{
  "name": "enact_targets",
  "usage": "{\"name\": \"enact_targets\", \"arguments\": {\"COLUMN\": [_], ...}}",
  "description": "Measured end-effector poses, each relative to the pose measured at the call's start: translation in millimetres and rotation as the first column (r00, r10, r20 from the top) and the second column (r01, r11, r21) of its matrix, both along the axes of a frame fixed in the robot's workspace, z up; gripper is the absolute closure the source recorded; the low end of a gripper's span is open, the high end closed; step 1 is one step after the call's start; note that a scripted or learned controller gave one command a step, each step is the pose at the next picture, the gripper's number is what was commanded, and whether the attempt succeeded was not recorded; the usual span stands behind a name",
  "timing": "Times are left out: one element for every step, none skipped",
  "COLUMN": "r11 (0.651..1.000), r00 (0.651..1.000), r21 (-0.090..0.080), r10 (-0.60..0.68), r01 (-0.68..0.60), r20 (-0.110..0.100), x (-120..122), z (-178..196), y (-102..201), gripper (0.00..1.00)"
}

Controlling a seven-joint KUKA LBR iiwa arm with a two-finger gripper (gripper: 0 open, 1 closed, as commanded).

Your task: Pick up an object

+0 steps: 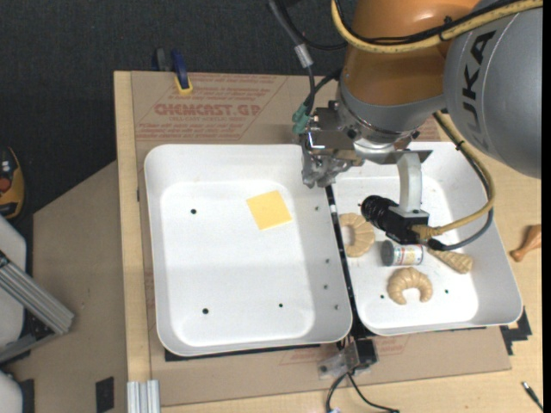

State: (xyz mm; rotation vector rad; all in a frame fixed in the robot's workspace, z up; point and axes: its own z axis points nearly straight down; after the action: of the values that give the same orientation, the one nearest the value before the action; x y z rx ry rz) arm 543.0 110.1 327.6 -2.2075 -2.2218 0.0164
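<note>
You can read red print "CHEMCAST G.P" on brown board [215, 101], near far edge, upright to camera. Finer red lines under it: too small for you to read. Grey arm [508, 84]: dark brand lettering, turned sideways, only part of "KUKA" legible. Small bottle [403, 254] in right-hand bin [482, 304]: label there, not legible. Faint red print at board's near edge: not legible.

Arm [508, 84]: grey casing, black lettering [462, 58] partly visible. Glossy orange band [405, 15] above wrist. Black cable [288, 24] with grey connector [303, 56] runs alongside. Silver metal wrist fittings [344, 136].
</note>
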Motion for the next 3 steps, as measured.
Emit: {"name": "enact_targets", "arguments": {"r11": [1.000, 1.000, 1.000], "r00": [1.000, 1.000, 1.000], "r21": [0.000, 0.003, 0.003], "r10": [0.000, 0.002, -0.008], "r01": [0.000, -0.002, 0.008], "r20": [0.000, 0.012, 0.020], "x": [-59, -62, -56], "z": [-77, -94, -40], "y": [47, 119, 102], "gripper": [1.00, 1.00, 1.00]}}
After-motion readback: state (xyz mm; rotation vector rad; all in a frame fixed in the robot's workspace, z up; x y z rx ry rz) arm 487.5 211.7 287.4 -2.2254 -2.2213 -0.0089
